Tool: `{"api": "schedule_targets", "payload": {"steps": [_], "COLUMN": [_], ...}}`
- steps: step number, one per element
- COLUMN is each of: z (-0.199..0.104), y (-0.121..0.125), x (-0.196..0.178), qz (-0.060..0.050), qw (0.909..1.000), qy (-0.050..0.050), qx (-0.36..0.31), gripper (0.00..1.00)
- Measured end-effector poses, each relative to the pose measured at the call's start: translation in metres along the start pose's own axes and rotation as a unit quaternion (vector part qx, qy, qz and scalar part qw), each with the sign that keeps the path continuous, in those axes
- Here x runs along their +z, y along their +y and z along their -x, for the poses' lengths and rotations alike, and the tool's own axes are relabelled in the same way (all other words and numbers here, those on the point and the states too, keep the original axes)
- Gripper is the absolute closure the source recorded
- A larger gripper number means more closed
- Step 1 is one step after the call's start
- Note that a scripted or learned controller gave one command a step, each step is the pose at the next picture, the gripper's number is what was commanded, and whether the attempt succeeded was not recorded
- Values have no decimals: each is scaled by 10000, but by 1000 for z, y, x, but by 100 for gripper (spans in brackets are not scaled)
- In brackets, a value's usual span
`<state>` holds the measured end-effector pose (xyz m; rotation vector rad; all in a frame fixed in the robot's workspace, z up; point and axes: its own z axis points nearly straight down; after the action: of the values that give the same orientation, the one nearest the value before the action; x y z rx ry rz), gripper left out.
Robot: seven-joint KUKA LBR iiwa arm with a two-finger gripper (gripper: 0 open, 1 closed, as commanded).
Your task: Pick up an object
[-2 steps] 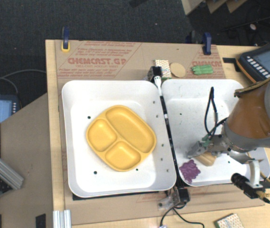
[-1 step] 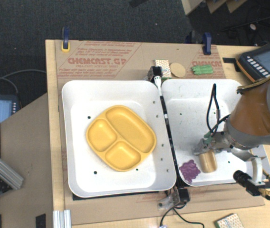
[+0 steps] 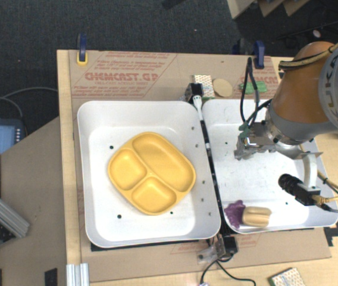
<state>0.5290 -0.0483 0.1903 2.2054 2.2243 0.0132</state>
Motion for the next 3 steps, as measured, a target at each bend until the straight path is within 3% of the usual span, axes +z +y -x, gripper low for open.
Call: {"api": "schedule_targets", "payload": {"steps": [1, 2, 3], "z": [-39, -36, 88], "y": [22, 20, 46], "x": [6, 6, 15], "qz": [-43, -54, -39], "qw": [10000, 10000, 9999], "qy": [2, -1, -32], "qx": [18, 37, 89], "gripper": [100, 0, 0]}}
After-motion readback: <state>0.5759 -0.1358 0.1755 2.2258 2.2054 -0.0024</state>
